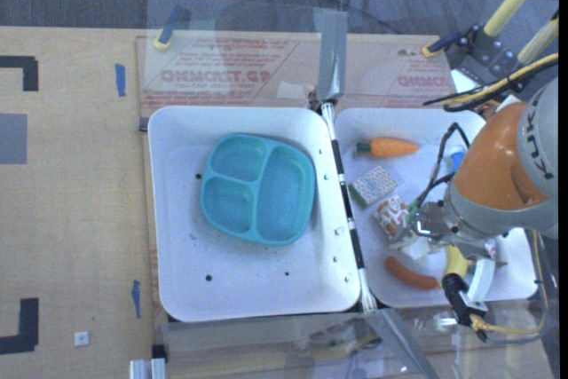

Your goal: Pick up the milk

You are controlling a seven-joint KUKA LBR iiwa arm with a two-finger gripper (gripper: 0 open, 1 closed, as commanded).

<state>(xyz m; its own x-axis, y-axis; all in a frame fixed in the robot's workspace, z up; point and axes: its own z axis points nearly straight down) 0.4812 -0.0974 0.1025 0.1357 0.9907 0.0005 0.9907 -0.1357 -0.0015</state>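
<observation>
Two small cartons lie in the right bin (515, 284). One is a green-and-white patterned carton (373, 185) near the divider. The other is a white carton with red-brown print (390, 215), just below it; I cannot tell which one is the milk. The gripper (422, 231) hangs under the arm's orange band (497, 164), low over the bin and right beside the red-brown printed carton. The view does not show anything held in it.
An orange carrot (389, 147) lies at the back of the right bin. A red sausage (410, 273) lies near its front, under the gripper. A blue divided plate (259, 188) sits in the left bin (177, 280). Cables and a yellow-and-white fitting (469, 280) hang off the wrist.
</observation>
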